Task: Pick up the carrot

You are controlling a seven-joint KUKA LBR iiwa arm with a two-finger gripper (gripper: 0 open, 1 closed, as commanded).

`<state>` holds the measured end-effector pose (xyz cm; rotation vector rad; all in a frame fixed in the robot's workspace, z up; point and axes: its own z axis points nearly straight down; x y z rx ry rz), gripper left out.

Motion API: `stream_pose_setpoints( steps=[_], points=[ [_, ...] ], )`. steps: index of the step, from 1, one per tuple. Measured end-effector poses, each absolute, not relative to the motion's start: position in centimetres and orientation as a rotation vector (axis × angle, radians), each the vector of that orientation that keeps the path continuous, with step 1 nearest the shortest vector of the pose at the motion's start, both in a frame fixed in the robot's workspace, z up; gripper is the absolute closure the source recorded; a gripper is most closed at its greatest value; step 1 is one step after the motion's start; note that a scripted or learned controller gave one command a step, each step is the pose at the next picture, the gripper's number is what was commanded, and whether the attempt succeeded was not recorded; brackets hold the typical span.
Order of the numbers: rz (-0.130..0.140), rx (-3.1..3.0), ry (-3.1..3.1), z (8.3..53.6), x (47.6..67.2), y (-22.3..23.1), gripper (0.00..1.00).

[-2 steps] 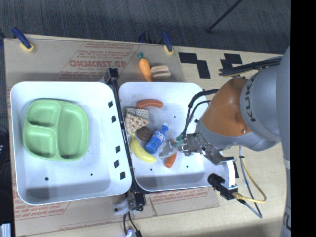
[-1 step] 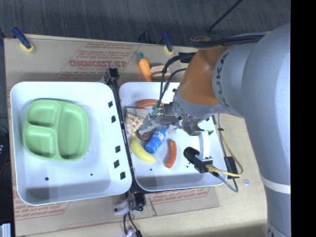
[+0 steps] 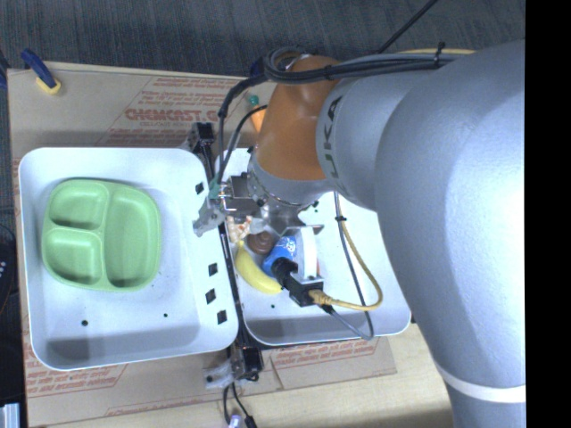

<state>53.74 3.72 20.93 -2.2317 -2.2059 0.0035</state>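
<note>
- Arm point(image 3: 446, 194): grey and very bulky, it enters from the right and hangs over the right bin point(image 3: 303, 330), hiding most of that bin's floor.
- Cardboard sheet point(image 3: 161, 105): brown with red print, it lies under the right bin and reaches past its far and near rims.
- Left bin point(image 3: 116, 328): white and shallow, it stands just beside the right bin, the two rims meeting along a line of black clips.
- Green plate point(image 3: 103, 233): pale green with three compartments, it sits in the left bin, well apart from the right bin's contents.
- Orange band point(image 3: 299, 127): the collar above the wrist, over the far half of the right bin.
- Gripper point(image 3: 254, 232): it points down over the left part of the right bin, among the items there. Its metal body blocks the tip, so whether it is open or closed, and whether it has hold of anything, cannot be told.
- Yellow cable point(image 3: 357, 275): it loops from the wrist across the right bin's near right part.
- Banana point(image 3: 254, 276): yellow, it lies on the right bin's floor near its left wall, just below the gripper.
- Blue object point(image 3: 284, 250): just beside the banana, inside the right bin, partly under the wrist.
- Carrot point(image 3: 258, 119): an orange sliver with a green tip at the far left of the right bin, largely hidden by the orange band; its identity is not certain.
- Blue and yellow clamp point(image 3: 40, 71): at the cardboard's far left corner, well apart from the right bin.
</note>
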Motion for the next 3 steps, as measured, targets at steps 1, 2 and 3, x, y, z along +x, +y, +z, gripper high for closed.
stream_pose_setpoints(
  steps=[1,2,3],
  points=[
    [0.003,-1.665,-2.662,27.6,47.6,-3.0,0.0],
    [0.005,-1.78,-2.583,19.6,47.6,0.9,0.0],
    [0.002,-1.212,-2.897,21.1,50.0,-3.0,0.0]
  ],
)
